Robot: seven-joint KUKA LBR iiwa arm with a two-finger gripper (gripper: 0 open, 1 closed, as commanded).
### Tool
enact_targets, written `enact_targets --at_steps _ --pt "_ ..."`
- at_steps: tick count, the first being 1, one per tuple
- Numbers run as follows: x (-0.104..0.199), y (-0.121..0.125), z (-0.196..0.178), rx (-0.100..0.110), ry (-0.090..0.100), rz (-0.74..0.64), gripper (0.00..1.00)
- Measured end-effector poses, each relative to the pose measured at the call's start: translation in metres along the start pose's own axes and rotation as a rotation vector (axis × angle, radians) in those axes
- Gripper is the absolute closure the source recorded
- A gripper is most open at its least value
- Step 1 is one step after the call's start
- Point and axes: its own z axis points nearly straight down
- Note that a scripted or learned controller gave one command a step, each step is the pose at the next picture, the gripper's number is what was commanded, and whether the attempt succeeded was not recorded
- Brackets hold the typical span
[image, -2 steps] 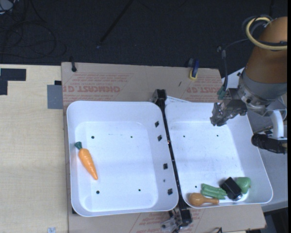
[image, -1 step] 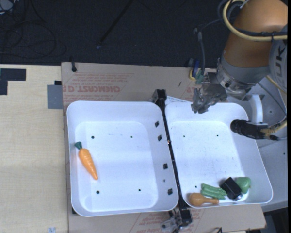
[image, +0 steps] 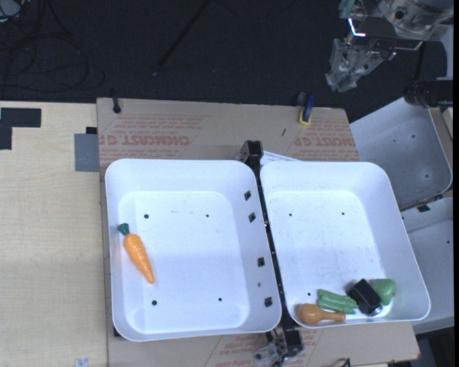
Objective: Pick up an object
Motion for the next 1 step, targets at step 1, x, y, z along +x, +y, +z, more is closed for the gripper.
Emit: enact_targets --at_steps 1 --pt "-0.0677 0.0002 0.1115 0.028 -0.001 0.009 1.0"
